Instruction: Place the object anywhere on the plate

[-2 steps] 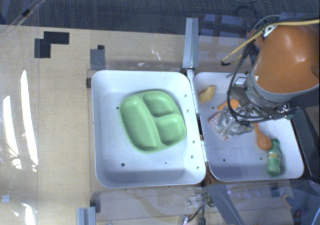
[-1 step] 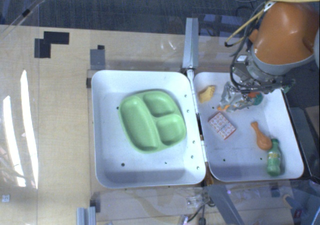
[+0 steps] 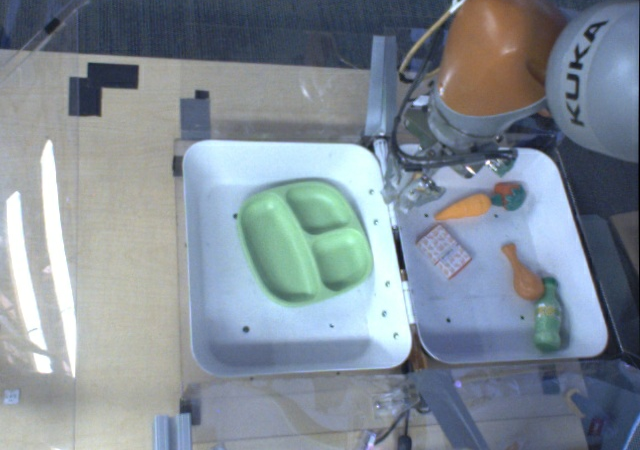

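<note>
Two white bins side by side on the bench. Left bin has the green plate lying flat near its middle, three compartments, nothing on it.

Right bin has four items, all well apart from the plate:
- carrot, upper middle, lying roughly level, green top end toward the right
- waffle, a square pink-tan piece with a grid, just below the carrot, not touching it
- drumstick, orange, tilted, thick end lower right
- bottle, green, lying near the bin's lower right corner, its top just beside the drumstick's thick end

Arm comes in from the right, orange band over the top edge of the right bin. Gripper sits at that bin's upper left corner, next to the wall between the bins, just left of the carrot's tip. Can't tell the tool's state; cabling and glare clutter that spot. Nothing visibly pinched.
</note>
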Controlling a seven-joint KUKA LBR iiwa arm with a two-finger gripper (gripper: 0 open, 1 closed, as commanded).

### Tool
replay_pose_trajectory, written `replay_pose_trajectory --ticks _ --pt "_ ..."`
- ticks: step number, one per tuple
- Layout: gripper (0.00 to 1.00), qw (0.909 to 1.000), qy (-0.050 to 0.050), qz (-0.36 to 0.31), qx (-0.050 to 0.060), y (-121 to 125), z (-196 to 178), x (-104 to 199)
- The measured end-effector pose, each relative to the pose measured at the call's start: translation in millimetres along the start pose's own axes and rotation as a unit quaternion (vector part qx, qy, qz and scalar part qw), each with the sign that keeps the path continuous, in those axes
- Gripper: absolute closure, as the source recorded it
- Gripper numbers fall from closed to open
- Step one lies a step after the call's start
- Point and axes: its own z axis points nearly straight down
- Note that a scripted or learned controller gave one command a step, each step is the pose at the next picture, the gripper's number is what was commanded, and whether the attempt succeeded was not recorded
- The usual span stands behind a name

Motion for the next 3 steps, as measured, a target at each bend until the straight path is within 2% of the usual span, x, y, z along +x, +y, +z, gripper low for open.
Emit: replay_pose_trajectory --ticks 1,2,3 --pt "1.0 0.9942 -0.002 -0.107 0.002 -7 -61 -19" --pt "1.0 0.9998 -0.001 -0.017 0.003 1 -122 63" --pt "1.0 0.9977 0.001 -0.067 0.0 -14 -66 52"
